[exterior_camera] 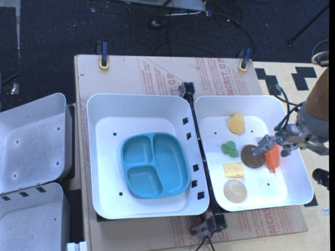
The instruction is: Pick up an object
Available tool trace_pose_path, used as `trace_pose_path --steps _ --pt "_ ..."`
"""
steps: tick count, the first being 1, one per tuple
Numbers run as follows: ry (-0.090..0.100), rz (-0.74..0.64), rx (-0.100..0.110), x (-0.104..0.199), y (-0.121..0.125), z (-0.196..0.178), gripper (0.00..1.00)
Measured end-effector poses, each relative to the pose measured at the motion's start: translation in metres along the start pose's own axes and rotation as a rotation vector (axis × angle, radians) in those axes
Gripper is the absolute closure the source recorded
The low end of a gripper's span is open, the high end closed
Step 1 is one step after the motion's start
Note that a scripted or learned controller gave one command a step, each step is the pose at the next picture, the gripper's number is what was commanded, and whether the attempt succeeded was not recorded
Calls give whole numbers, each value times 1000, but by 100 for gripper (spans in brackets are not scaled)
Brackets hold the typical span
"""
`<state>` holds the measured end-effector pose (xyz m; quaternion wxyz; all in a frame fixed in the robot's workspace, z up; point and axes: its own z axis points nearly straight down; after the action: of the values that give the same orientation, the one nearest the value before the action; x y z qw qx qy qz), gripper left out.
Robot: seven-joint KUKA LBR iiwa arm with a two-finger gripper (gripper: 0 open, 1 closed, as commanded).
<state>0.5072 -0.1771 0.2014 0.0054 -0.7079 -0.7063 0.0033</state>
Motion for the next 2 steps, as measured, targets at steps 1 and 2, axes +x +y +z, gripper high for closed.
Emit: trace_pose_path --steps 1,2 --pt "-3 -3 -11 0 3 -6 0" --pt "-2 -1 -8 -8 5 42 0"
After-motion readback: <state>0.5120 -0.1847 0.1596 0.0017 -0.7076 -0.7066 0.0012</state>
